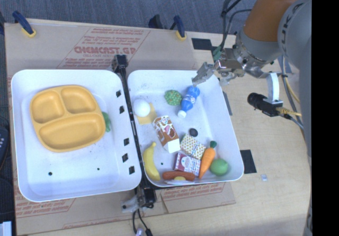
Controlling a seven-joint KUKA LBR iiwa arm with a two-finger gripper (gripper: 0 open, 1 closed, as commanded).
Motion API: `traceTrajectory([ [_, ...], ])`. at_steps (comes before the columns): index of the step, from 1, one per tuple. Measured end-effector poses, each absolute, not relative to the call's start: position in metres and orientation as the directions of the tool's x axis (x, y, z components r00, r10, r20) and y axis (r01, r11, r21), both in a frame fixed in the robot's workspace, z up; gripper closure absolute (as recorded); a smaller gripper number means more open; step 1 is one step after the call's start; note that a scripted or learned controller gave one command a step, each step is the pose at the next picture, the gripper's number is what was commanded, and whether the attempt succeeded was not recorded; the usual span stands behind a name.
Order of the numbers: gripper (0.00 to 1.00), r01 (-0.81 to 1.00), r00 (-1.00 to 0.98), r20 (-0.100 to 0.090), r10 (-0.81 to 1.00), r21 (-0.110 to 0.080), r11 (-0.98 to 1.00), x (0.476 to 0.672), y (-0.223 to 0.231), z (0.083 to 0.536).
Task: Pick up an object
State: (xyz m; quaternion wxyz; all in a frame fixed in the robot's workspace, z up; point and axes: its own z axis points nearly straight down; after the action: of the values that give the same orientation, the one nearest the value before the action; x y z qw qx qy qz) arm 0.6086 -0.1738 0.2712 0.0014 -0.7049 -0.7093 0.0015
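My hand (209, 72) hangs over the upper right rim of the right bin (229, 124), at the end of my grey arm with its orange band (270, 7). I cannot tell whether the hand is apart or together, and nothing shows in its grip.

Two white bins sit side by side on the surface (265, 139). The left bin (21, 145) holds one yellow divided tray (66, 118) with three compartments, and one small green item (107, 122) peeks out at the tray's right edge.

The right bin holds the things to pick, counted as follows:
- one blue and white bottle (188, 100), tilted, just below my hand;
- one green bumpy item (172, 97), touching the bottle's left side;
- one white egg (141, 108) near the left wall, resting on a pale yellow patch;
- one brown and white carton (166, 133) at the centre;
- one small dark disc (193, 132) just right of the carton;
- one patterned box (193, 147) and one red box (186, 164) below it;
- one carrot (207, 159), tilted, beside the boxes;
- one green round fruit (219, 166) in the lower right corner;
- one banana (150, 162) along the lower left;
- one sausage (178, 176) at the bottom edge.

Three clamps hold the cardboard at the far edge: one at the left (24, 23), two near the middle (179, 26).
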Motion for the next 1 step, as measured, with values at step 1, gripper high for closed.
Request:
traceTrajectory([
  [1, 0.00, 0.982, -0.189, -0.006, 0.982, 0.017, 0.189, 0.6274, -0.1575, 0.1138],
])
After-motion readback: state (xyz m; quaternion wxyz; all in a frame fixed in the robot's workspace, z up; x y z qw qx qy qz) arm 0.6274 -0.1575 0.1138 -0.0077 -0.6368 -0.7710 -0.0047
